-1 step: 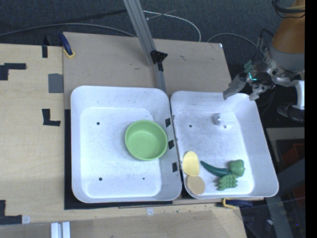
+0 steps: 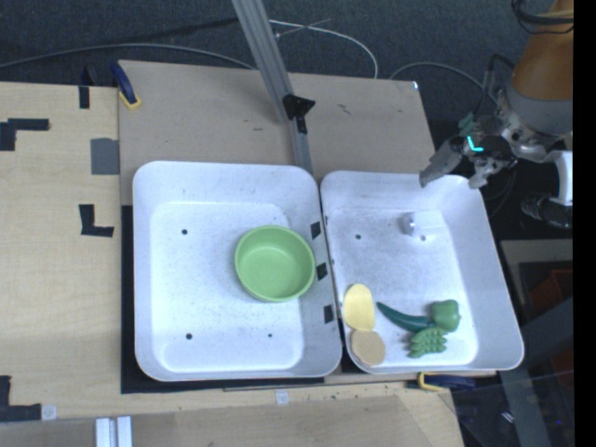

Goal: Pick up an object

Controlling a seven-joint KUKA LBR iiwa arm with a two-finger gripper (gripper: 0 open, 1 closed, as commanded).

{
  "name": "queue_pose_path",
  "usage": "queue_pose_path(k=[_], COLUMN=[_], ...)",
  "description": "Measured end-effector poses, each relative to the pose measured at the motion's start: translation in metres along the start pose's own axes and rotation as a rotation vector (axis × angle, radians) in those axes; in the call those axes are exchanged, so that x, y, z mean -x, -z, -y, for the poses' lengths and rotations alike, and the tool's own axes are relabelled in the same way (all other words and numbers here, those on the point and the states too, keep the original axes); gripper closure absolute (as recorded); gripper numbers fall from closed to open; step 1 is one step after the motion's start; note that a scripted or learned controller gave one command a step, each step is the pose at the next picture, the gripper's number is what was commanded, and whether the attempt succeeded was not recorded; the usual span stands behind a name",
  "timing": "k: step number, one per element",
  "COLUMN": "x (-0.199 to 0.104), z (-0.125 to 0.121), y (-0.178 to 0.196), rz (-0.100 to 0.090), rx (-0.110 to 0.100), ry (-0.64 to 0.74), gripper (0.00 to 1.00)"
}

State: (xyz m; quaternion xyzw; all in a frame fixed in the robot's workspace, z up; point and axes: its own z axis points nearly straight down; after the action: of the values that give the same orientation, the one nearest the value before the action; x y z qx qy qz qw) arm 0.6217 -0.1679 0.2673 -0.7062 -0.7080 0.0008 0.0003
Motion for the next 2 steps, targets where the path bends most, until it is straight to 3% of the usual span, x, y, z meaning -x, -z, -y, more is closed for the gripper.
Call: queue_pose_path(k=[2], x=[0.0], z=[0.01], y=[-0.108], rz=[-0.001], rx=[-0.007], ry=[-0.002], gripper=[0.0])
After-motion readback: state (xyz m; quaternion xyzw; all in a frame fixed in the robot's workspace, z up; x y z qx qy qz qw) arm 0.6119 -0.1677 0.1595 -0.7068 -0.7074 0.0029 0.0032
